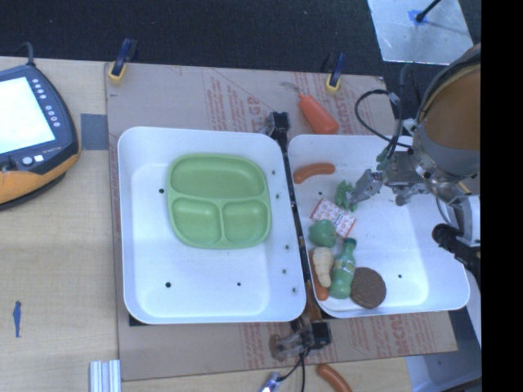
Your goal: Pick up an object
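The right bin [409, 243] holds several small items along its left side. There is an orange sausage [315, 171], a dark green leafy piece [344, 194] and a red-and-white packet [333, 214]. Below them lie a green round lump [323, 233], a green bottle [344, 268], a pale root-shaped piece [323, 264] and a brown disc [368, 287]. My gripper [385, 191] hangs over the upper middle of this bin, just right of the leafy piece. Its fingers are spread open with nothing between them.
The left bin [147, 276] carries a green divided plate [220, 200]. An orange carrot [317, 114] lies on the cardboard behind the right bin. Another sausage [335, 376] lies in front of the bins. A teach pendant [33, 129] rests at far left.
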`<state>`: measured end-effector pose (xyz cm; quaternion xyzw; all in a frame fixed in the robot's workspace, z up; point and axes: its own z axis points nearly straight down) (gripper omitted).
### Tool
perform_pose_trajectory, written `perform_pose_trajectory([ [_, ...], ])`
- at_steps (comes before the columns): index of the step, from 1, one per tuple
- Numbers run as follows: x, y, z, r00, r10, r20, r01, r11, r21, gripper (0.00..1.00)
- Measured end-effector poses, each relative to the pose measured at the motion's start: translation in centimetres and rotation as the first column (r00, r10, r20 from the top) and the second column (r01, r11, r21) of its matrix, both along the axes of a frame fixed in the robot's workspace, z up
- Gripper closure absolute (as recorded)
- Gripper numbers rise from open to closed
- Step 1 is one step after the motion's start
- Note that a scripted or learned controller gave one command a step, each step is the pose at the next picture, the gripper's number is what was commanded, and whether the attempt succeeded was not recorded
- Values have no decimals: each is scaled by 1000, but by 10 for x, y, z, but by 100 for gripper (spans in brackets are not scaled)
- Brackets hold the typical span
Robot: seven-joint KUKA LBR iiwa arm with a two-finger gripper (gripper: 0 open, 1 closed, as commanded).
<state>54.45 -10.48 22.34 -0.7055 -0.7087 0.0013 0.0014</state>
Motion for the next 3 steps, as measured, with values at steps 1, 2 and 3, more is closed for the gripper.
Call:
perform_pose_trajectory([
  [1,44,-23,-128,1000,-2,9,2,1000,-3,0],
  [2,45,-23,-117,1000,4,8,-4,1000,-3,100],
  [3,52,46,-24,1000,0,1,0,1000,0,100],
])
